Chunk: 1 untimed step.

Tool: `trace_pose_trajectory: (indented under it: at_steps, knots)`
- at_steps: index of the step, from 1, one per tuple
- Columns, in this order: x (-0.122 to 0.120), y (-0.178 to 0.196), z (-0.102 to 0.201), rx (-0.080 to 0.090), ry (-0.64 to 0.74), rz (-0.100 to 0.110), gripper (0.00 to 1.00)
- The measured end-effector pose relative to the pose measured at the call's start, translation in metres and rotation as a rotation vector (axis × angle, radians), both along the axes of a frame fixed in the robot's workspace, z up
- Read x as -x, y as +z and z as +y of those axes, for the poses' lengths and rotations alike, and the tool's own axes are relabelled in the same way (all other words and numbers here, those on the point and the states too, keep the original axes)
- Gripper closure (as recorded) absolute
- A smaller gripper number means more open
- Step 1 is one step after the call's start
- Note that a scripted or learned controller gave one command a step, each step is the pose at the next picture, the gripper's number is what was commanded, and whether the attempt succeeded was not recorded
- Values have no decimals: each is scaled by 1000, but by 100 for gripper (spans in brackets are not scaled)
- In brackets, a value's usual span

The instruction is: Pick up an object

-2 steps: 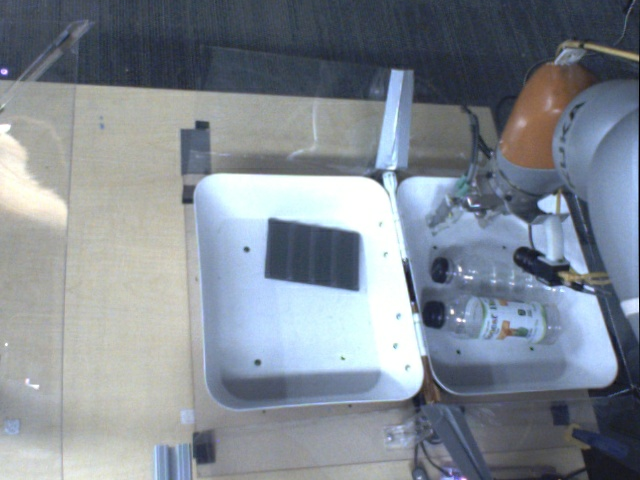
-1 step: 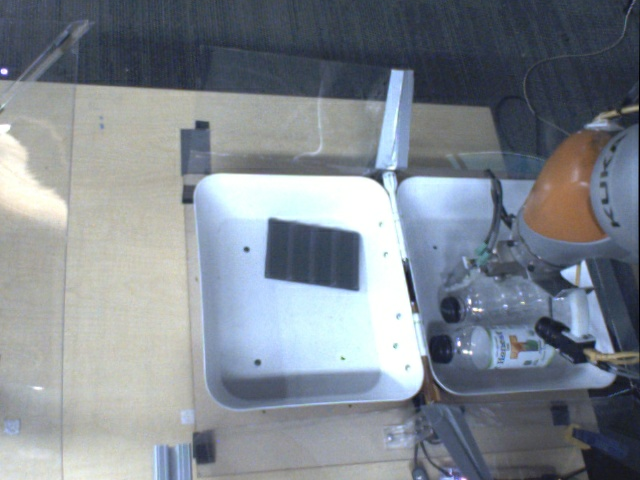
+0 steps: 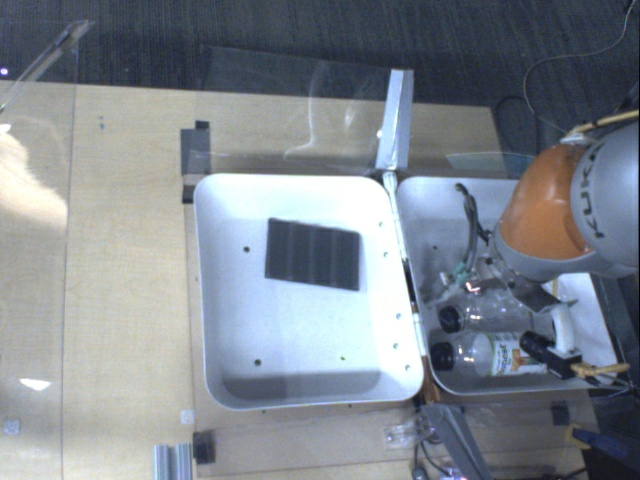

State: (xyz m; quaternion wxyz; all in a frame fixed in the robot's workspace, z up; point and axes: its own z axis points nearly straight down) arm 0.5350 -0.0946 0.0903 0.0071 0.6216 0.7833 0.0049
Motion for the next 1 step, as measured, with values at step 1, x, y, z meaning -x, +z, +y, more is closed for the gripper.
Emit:
trace_pose_trajectory:
  at_steps: [1]
  knots:
    - [-4,13,0,1,0,-11,100]
